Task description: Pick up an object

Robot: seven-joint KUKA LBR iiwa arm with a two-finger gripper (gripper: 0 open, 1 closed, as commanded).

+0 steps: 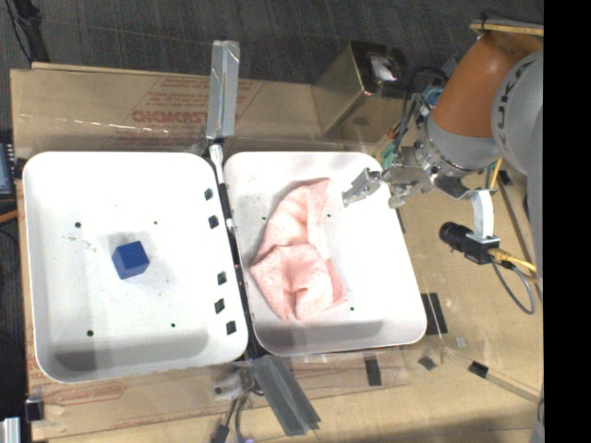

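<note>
Two shallow white bins sit side by side on the bench, seen from the one camera above. Left bin (pixel 55 192): holds one small blue cube (pixel 131 258), resting on the floor left of centre, well apart from the walls. Right bin (pixel 388 312): holds one crumpled pink cloth (pixel 297 252), lying from the far middle down toward the near wall, bunched thicker at its near end. Arm: grey with orange band (pixel 476 86), reaching in from the right, above the far right corner of the right bin. Gripper (pixel 362 187): hangs over that bin's far right rim, just right of the cloth's far end and apart from it; nothing visible between its fingers, and how far they stand open cannot be told. Flat brown cardboard (pixel 138 100) lies beyond the bins.
</note>
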